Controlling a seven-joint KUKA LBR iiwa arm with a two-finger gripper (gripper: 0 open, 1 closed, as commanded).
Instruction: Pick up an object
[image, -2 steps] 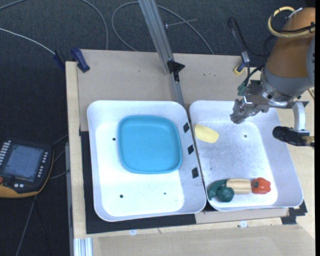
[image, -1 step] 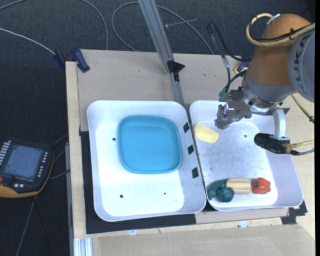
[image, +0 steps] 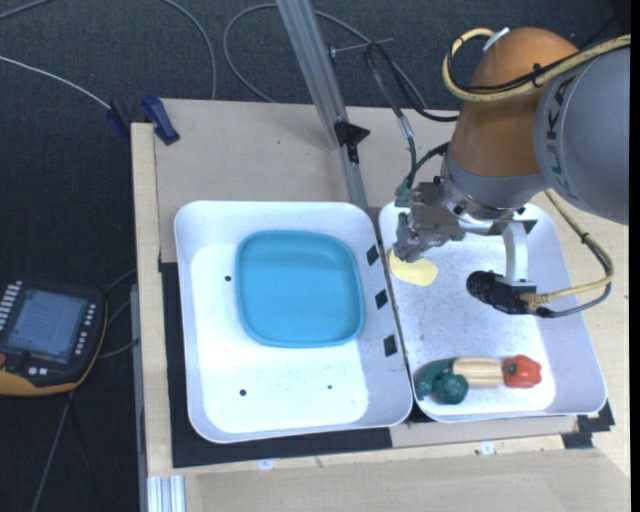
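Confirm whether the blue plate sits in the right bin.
No, the blue plate lies in the left bin, away from the end effector.

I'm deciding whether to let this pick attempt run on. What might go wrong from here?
The hand hangs over the pale yellow flat piece, which lies close to the left wall of the right white bin; a finger may hit that wall. The piece looks thin and flat, so it may slip out. The green round object, tan roll and red tomato-like toy sit bunched at the near edge, hard to separate later.
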